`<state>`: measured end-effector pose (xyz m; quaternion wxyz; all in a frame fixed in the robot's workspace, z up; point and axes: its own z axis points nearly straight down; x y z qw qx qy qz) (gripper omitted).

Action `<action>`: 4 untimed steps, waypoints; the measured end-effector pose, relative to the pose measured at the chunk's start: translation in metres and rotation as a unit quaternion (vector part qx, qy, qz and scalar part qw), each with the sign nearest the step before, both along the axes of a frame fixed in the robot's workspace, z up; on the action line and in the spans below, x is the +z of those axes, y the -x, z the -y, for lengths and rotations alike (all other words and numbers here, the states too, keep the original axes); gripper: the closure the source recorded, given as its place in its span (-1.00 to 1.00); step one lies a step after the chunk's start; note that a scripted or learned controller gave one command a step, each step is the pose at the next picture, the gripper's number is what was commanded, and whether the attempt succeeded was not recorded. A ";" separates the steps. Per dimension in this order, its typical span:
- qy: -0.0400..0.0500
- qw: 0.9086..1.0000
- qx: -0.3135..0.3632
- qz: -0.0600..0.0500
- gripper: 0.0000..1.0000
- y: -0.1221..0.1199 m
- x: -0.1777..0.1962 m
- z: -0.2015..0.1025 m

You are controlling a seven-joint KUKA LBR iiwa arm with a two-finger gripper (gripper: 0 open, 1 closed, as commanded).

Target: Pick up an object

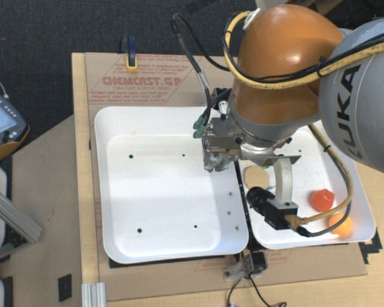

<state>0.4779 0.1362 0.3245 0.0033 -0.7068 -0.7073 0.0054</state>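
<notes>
Bench bins (115,190), arm (288,62) overhead

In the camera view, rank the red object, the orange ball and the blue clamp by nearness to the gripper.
From the gripper:
1. Red object, in the right bin.
2. Orange ball, right bin's near corner, just past the red one.
3. Blue clamp, on the board's far edge.

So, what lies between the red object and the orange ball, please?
In the camera view, a tan cable crosses between the red object and the orange ball.
</notes>
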 end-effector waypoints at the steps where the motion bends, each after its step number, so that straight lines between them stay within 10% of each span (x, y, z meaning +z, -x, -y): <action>1: -0.003 1.000 0.002 0.009 1.00 -0.002 0.060 -0.039; 3: -0.001 1.000 0.000 0.006 1.00 -0.001 0.041 -0.078; 4: 0.001 1.000 -0.001 0.000 1.00 0.001 -0.054 -0.079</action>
